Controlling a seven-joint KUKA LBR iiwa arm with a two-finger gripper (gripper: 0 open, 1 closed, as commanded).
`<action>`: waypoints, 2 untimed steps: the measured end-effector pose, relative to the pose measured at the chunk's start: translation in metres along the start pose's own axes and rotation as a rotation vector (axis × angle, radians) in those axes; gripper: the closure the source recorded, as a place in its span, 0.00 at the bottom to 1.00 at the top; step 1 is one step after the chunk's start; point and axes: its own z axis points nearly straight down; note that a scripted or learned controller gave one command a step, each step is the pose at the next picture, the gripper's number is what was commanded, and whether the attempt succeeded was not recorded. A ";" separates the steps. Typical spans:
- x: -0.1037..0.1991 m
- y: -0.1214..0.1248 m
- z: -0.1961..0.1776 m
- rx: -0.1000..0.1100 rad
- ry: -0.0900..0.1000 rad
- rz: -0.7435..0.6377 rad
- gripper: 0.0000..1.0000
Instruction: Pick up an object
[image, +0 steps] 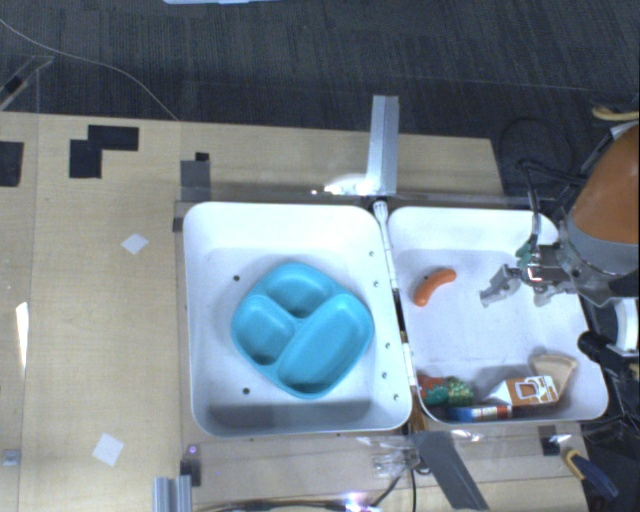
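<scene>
1. The gripper is poised over the right bin, fingers spread and gripping nothing, seemingly for a descent.
2. An orange sausage, a likely target, lies just left of it, well apart from the clutter along the near wall.

A blue sectioned plate lay in the left bin, while the gripper hovered over the right bin near an orange sausage, with small packages along its front wall.
</scene>
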 end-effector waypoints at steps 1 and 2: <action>-0.013 -0.050 0.096 -0.013 -0.003 -0.163 0.00; -0.017 0.010 0.097 -0.014 -0.005 -0.228 0.00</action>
